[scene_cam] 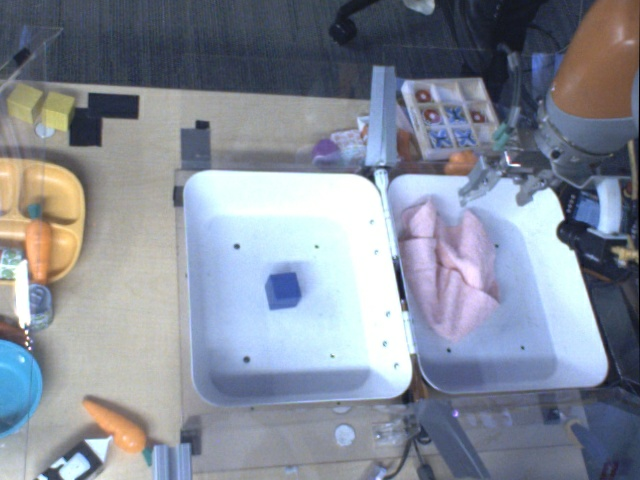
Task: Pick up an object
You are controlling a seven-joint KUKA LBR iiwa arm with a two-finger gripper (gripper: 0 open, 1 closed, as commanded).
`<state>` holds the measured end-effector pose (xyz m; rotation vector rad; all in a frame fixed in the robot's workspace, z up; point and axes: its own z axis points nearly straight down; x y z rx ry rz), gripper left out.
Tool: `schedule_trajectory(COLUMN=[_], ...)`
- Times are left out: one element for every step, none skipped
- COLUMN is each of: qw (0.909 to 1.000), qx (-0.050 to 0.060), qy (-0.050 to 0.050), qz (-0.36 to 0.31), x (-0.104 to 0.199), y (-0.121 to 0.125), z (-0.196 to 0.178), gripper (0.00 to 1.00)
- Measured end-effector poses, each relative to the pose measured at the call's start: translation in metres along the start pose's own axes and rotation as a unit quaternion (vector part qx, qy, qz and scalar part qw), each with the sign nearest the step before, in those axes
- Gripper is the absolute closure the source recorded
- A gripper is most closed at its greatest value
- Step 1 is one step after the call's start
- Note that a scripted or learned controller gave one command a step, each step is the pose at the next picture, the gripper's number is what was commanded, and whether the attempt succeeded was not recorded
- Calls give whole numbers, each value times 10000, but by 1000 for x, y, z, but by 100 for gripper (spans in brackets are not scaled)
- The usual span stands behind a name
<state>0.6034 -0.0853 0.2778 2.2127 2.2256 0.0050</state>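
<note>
A crumpled pink cloth (455, 263) lies in the right bin (560, 338), filling its left and middle part. A small blue cube (283, 289) sits alone near the middle of the left bin (230, 208). My gripper (502, 184) hangs over the back edge of the right bin, just above and behind the cloth's far end. Its two fingers are spread apart, so it is open with nothing between them. The orange-banded arm (598, 48) rises behind it at the upper right.
A patterned box (450, 116) and small items lie behind the bins. To the left are a yellow tray (55, 193) with a carrot, a blue bowl (15, 388), yellow blocks (40, 108) and a second carrot (118, 423).
</note>
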Motion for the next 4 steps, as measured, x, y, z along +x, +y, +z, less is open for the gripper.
schedule_trajectory(qw=[9998,9917,9915,9715], qx=[11,-60,-113,-29], qy=[1,-15,-18,-9], qz=[208,-1282,-1296,-2368], x=[-17,-1,1,28], y=[-27,-25,-22,12], z=[155,186,172,91], gripper=[0,0,100,100])
